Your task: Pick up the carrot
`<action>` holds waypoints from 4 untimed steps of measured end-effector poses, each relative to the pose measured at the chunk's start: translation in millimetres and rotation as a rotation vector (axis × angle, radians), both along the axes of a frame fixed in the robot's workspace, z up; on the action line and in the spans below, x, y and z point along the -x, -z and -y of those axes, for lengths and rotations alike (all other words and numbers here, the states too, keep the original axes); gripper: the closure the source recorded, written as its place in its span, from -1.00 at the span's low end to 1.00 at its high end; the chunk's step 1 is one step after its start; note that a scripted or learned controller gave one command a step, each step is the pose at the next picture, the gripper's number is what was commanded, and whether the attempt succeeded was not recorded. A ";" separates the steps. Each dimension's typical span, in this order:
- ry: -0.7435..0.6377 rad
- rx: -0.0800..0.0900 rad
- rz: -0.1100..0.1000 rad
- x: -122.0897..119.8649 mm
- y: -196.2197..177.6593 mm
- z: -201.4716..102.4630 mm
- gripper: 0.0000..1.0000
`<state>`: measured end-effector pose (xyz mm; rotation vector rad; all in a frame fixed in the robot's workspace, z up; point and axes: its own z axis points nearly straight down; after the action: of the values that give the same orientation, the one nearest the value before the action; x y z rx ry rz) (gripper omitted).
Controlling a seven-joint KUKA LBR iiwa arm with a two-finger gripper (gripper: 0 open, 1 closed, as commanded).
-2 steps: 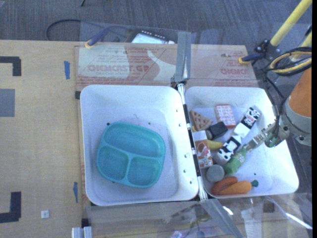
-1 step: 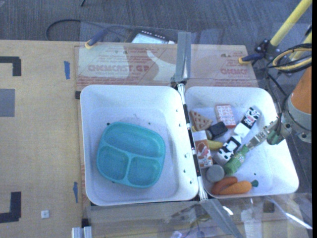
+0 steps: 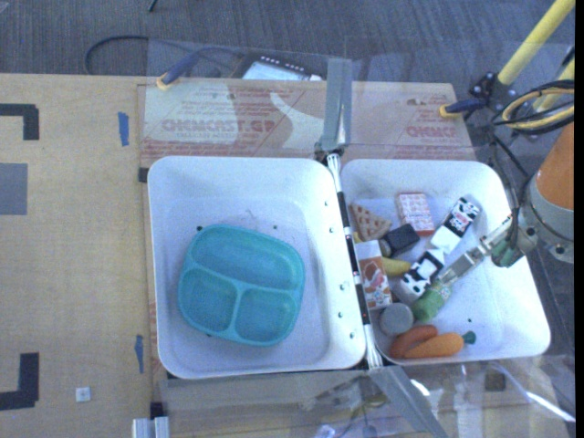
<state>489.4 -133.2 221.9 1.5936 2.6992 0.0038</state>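
While the carrot lies at the near edge of the right bin, touching a second orange piece on its left, the gripper hangs just beyond it over the green toy and cow-patterned carton. Whether it is open I cannot tell; nothing shows in its grasp. Risk: crowding may cause a closing grip to catch a neighbour, or pin the carrot against the wall. Farther left, a teal plate sits alone.

The light is soft and even, quite bright. The white bins almost glow. Shadows are faint. The whole picture looks a bit fuzzy, and the arm at the right edge is blurry.
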 end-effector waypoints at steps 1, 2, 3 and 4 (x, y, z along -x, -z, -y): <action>0.167 -0.003 -0.007 8.5 11.0 -4.4 -1.00; 0.179 -0.003 -0.007 9.3 27.4 -31.1 -1.00; 0.353 -0.005 -0.003 8.6 99.5 31.8 -1.00; 0.353 -0.005 -0.002 8.2 89.9 31.6 1.00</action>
<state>481.2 -164.7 132.0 2.0461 2.3802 0.0071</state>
